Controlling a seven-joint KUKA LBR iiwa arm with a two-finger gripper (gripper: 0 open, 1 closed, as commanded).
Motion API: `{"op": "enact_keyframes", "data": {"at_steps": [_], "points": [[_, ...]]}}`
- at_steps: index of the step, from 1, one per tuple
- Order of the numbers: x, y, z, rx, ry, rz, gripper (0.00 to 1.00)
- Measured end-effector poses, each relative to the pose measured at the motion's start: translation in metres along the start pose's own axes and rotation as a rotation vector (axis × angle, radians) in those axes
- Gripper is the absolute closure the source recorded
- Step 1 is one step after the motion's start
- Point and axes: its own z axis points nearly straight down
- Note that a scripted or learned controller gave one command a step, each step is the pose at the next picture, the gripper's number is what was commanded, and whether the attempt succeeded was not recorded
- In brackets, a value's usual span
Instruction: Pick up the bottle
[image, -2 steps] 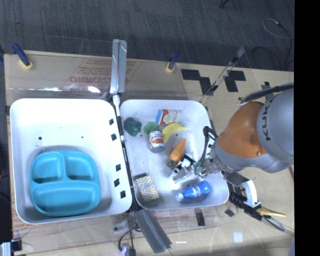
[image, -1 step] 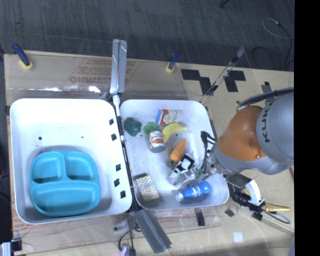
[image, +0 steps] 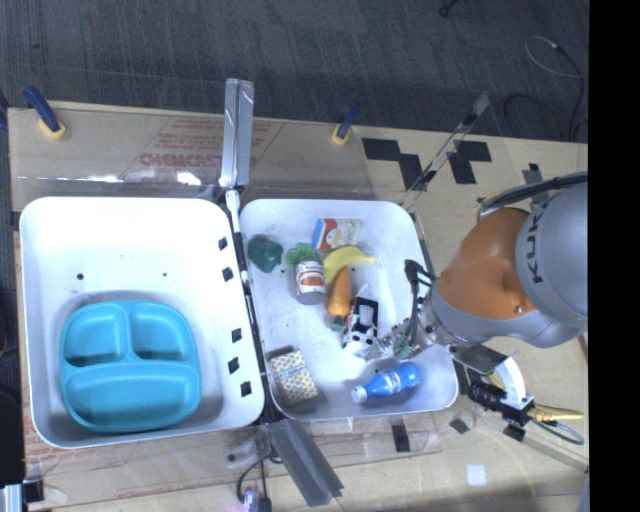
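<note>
Bottle (image: 390, 384), blue, lies on its side near the right bin's (image: 420, 235) front edge. Gripper (image: 405, 338) sits just above it; finger state cannot be told.

The bench (image: 120, 150) bears two white bins (image: 60, 230) (image: 400, 225) side by side.

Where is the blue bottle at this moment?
The blue bottle lies on its side in the right bin, near its front right corner, just below the black-and-white toy.
</note>
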Motion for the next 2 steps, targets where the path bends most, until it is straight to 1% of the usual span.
{"op": "enact_keyframes", "data": {"at_steps": [1,2], "points": [[0.0003,0.0003,-0.0078,0.003,0.002,-0.005,1.00],[-0.0004,-0.0014,0.0017,-0.001,-0.002,0.375,1.00]]}}
